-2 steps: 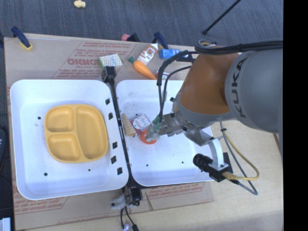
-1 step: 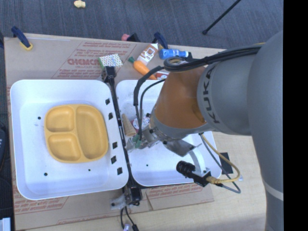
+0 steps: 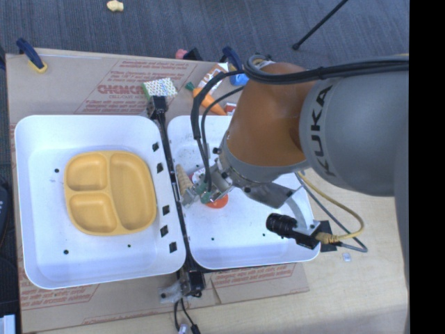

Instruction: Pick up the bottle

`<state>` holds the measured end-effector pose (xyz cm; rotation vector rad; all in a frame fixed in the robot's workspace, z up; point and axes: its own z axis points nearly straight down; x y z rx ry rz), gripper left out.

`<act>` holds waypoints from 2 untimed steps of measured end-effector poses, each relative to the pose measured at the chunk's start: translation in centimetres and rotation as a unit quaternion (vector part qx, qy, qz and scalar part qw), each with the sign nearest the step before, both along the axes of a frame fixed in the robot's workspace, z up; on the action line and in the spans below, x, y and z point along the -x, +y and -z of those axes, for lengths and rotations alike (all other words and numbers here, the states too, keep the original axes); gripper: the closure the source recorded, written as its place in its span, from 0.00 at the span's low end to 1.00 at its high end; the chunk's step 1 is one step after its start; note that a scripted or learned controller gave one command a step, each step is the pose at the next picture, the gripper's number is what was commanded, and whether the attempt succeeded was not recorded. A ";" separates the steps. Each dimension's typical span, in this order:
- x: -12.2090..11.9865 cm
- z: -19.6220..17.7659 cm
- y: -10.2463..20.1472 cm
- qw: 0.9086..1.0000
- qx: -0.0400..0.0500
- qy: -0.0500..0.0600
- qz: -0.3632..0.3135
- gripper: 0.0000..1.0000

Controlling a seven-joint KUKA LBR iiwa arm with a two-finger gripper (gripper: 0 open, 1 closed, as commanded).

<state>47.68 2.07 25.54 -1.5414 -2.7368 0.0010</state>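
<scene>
Divided plate lies in left bin. Arm hangs over right bin. Both bins sit side by side on cardboard.

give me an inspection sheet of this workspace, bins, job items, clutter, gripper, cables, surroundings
surface: two white bins side by side on cardboard; left bin, right bin.
job's things: bottle cannot be told for sure; small orange and green items lie under the wrist in the right bin.
clutter: yellow divided tray in the left bin; colourful objects behind the right bin, partly hidden by the arm.
gripper: hidden beneath the arm, low over the right bin; nothing seen held.
cables: black cables loop along the arm; yellow cable at the right.
surroundings: grey carpet, small yellow scrap on it; blue clamp at the cardboard's corner.
</scene>
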 end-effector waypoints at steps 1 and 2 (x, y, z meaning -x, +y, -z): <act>0.1 1.5 7.0 1.000 0.000 0.002 -0.002 1.00; 0.0 -1.5 4.1 0.995 0.000 -0.001 -0.096 1.00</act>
